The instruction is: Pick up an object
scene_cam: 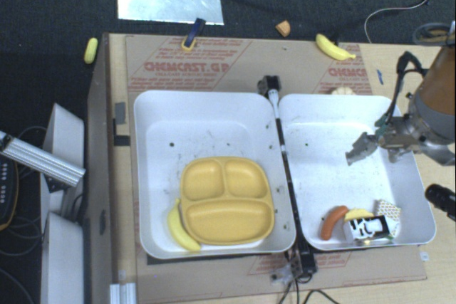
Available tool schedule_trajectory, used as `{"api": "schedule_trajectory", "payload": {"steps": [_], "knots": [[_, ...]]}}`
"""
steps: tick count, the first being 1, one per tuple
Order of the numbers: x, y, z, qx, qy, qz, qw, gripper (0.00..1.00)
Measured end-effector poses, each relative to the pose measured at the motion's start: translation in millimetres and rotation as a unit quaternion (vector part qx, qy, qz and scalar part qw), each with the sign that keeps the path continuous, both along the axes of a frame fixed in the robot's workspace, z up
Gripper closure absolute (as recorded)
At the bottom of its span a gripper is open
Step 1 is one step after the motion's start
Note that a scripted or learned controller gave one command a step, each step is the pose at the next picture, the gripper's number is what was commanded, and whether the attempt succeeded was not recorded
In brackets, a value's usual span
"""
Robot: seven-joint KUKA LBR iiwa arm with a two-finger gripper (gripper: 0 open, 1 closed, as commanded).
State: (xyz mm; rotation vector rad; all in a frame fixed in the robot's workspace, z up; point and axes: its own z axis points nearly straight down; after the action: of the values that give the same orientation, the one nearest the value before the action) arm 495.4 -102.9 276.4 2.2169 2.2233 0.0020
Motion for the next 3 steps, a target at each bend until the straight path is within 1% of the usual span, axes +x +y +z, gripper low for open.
{"api": "schedule_trajectory", "payload": {"steps": [1,2,3], "knots": [[1.1,0.0,10.8,-0.0001,-0.002,0.001,1.0000,1.00],[5.4,69.7,21.4,0.0006,-0.001,0.000,1.0000,1.00],[50.0,84.4,-50.5,0.0003,0.001,0.000,1.0000,1.00]]}}
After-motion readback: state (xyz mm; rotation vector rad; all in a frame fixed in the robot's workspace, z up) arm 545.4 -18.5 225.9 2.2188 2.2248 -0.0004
